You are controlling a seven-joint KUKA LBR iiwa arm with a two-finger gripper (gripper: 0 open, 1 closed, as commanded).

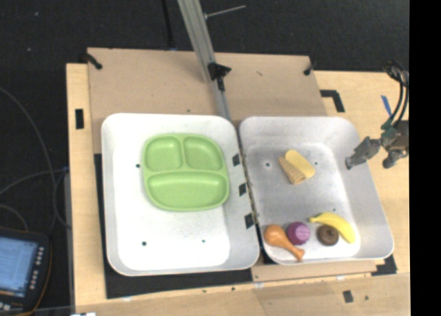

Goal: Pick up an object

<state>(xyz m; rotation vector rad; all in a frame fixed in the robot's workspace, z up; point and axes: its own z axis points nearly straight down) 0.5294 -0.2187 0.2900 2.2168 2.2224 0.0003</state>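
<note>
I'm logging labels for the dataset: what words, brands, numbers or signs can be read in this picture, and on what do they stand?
None can be read.
Handheld screen at the lower left: lit blue, with lines that may be text, too small and blurred to read.
Green divided plate, both white bins, the food items and the gripper: no visible lettering.

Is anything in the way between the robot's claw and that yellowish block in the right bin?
Nothing visible is. The gripper sits at the right bin's right edge, and only bare bin floor lies between it and the tan block. The other toys lie lower down.
</note>
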